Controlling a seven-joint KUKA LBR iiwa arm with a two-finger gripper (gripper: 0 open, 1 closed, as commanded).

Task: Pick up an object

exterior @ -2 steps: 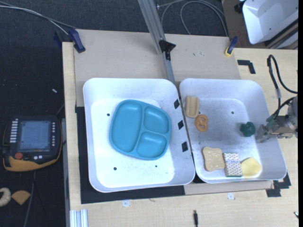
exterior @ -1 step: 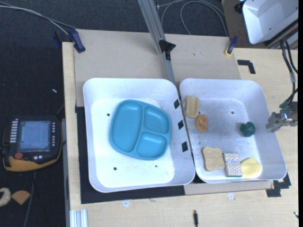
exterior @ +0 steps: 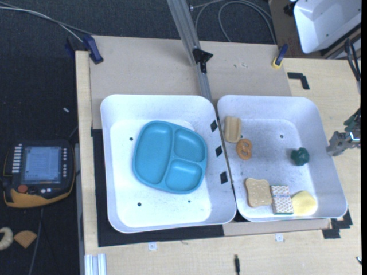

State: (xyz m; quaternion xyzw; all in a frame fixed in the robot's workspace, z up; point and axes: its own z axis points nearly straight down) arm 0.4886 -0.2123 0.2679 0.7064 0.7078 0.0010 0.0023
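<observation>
The right bin (exterior: 321, 119) holds several small objects. A tan bread-like piece (exterior: 231, 129) lies by its left wall, with an orange ring-shaped piece (exterior: 245, 149) just below it. A dark green lump (exterior: 299, 156) sits toward the right side. Along the front lie a toast slice (exterior: 258, 192), a checkered wafer (exterior: 281, 199) and a yellow rounded piece (exterior: 304, 203), close together. My gripper (exterior: 343, 142) hangs over the bin's right rim at the view's right edge, to the right of the green lump and apart from it. Nothing is seen in it.
The left bin (exterior: 114, 119) carries a blue divided plate (exterior: 170, 156). A metal post (exterior: 189, 33) slants down to the gap between the bins. A handheld control pad (exterior: 39, 171) lies off the bench on the left.
</observation>
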